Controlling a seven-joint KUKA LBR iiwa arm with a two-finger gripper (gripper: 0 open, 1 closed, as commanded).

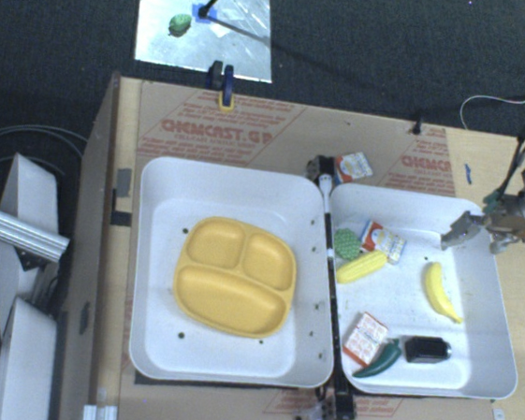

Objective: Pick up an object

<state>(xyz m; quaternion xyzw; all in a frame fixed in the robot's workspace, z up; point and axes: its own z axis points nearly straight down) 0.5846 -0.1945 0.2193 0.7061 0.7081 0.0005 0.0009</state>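
Brown cardboard covers the counter [281, 127], and two shallow white bins sit on it side by side. Filling much of the left bin [165, 193] is a yellow divided plate [234, 275]. Several small things lie in the right bin [492, 344]: a banana [443, 291] toward the right side, a toy corn cob [361, 266] near the dividing edge with a green round piece [346, 241] and a small red-and-white packet [382, 239] just beside it, then a red-and-white box [365, 337], a green pepper [377, 361] and a black block [426, 349] along the near edge. At the bin's far right corner, the claw [472, 228] hangs above the rim with nothing between its fingers, well apart from the banana below it. Whether those fingers are spread or closed I cannot tell from this angle.
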